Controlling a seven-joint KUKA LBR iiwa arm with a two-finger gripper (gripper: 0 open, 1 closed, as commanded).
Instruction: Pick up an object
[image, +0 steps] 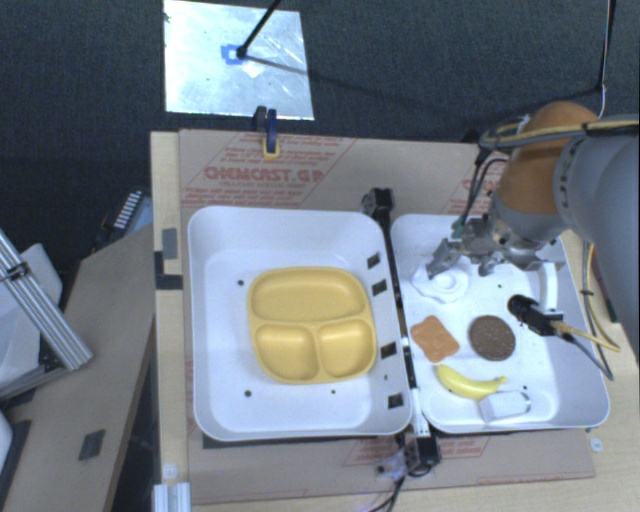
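Nearest me, in the near corner of the right bin (572, 392), lies a small white clip-like piece (503, 404) that I can't name more closely. A banana (468, 381) sits just beside it on the far side. Farther in come an orange toast-like slice (435, 338) and a round brown patty (492, 337), side by side and apart. Beyond them, toward the bin's far left, is a white fried-egg piece (443, 285).

The pincer (461, 268) hangs over that egg, just to its far side. It looks spread, with nothing between its tips. I can't tell whether it touches the egg or sits just above it.

I judge this to be the approach, with no grasp made yet and nothing lifted. The egg is the likeliest target because it is closest. It looks flat and low, so the next move calls for a straight descent with the tips straddling it, almost down to the bin floor, before closing. A shallow close could slide over the top.

The left bin (220, 260) holds a yellow three-compartment tray (305, 322), lying flat near its middle. Both bins rest on the desk (300, 170).
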